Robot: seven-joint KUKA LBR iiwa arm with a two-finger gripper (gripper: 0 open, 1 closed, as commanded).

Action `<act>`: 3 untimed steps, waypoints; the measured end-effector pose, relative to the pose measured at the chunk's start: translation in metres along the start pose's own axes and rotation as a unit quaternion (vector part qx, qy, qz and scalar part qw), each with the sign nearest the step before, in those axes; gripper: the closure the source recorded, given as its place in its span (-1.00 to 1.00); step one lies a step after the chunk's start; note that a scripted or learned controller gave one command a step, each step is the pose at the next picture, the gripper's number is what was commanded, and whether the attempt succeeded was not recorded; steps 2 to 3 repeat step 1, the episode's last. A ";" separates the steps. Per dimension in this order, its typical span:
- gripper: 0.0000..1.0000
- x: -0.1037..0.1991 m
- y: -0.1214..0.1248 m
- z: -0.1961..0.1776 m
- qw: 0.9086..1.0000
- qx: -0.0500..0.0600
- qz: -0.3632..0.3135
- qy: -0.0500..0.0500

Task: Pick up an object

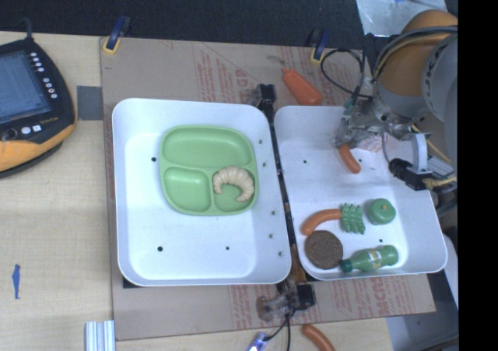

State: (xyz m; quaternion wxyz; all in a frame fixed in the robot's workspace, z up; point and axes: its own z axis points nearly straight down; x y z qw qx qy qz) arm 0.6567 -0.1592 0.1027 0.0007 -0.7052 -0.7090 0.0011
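bench (54, 225), 2 bins (132, 256) (white), pendant (31, 108)

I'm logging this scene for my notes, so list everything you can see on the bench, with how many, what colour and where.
White bins: 2, white, side by side mid-bench, left and right.
Divided plate: 1, light green, in the left bin.
Croissant: 1, pale tan, in the plate's lower right compartment.
Sausages: 2, orange-red, right bin, one at the gripper, one lower down.
Ridged toy: 1, green, right bin.
Round lidded piece: 1, green, right bin.
Brown disc: 1, right bin front.
Bottle: 1, green, lying down, right bin front.
Carrot: 1, orange, on cardboard behind the bins.
Orange piece: 1, cardboard front edge.
Teach pendant: 1, orange and grey, far left.
Clamps: 2, blue-yellow, back edge.
Gripper: 1, over the right bin.
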 end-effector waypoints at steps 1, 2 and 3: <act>1.00 0.099 -0.007 -0.091 1.000 -0.001 0.000 0.001; 1.00 0.099 -0.007 -0.091 1.000 -0.001 0.000 0.001; 1.00 0.099 -0.007 -0.091 1.000 -0.001 0.000 0.001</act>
